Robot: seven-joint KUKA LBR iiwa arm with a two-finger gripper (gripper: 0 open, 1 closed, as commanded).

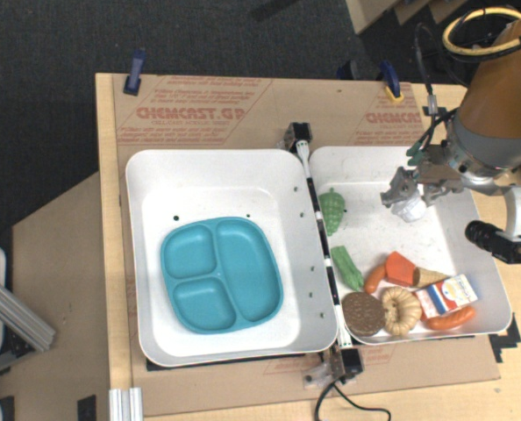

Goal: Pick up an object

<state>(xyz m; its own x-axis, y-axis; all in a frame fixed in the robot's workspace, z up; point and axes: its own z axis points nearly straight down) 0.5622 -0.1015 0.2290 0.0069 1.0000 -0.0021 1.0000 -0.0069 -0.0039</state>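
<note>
The gripper (407, 198) hangs over the right bin (366, 167); whether its claw is wide or narrow cannot be told; the food pile (410, 298) lies toward the near edge, well apart

We count two white bins (146, 182) – one teal divided plate (221, 273) in the left, and roughly nine toy foods (401, 296) in the right.

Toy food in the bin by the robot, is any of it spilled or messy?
Nothing spilled. The toy food sits bunched in the near corner of the right bin, all inside its walls. The blue tray lies flat in the left bin. The claw hovers over the right bin.
</note>
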